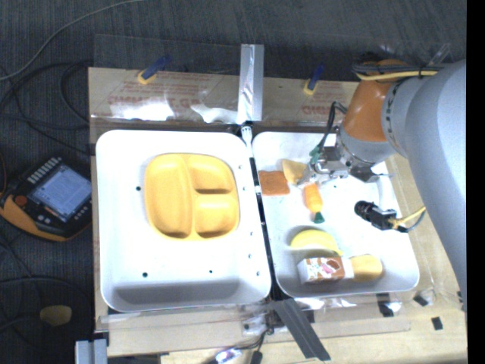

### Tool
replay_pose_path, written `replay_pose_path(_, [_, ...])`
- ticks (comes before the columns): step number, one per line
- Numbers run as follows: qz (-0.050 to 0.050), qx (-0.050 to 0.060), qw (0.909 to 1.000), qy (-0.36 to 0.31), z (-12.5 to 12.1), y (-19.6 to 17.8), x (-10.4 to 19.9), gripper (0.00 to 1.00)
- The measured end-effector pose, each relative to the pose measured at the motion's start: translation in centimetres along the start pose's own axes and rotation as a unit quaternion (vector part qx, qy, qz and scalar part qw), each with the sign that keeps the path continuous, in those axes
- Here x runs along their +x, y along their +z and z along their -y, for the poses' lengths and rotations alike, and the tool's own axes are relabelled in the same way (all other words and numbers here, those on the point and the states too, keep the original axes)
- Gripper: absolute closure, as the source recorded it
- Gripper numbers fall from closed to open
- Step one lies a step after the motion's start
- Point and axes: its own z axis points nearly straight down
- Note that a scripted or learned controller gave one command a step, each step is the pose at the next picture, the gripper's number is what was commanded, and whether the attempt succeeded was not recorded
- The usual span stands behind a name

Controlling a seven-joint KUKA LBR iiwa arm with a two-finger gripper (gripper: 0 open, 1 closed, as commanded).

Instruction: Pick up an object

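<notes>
Hand [327, 165] low over right bin's [405, 275] far edge, grip unclear, carrot [312, 199] just beside, room nearer.

place: robot lab | evidence: teach pendant [47, 197] on floor, loose cables [91, 14], clamped bench [174, 89]

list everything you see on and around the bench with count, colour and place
shallow plastic bins: 2, white, side by side on the bench
divided plastic tray: 1, yellow, in the left bin
square toast-like piece: 1, orange-brown, right bin, by the divider
toy carrot: 1, orange with green tip, right bin centre
rounded lemon-like toy: 1, pale yellow, right bin, near side
small printed carton: 1, pink and white, right bin, near edge
handheld pendant: 1, orange and black, floor at left
arm: 1, grey with orange band, from the right
pincer: 1, dark, over the right bin
</notes>
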Motion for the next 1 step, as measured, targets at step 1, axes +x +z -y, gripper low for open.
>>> replay_pose_path(1, [0.0,0.003,0.9951,0.099,-1.27,-12.16,7.2,1.0])
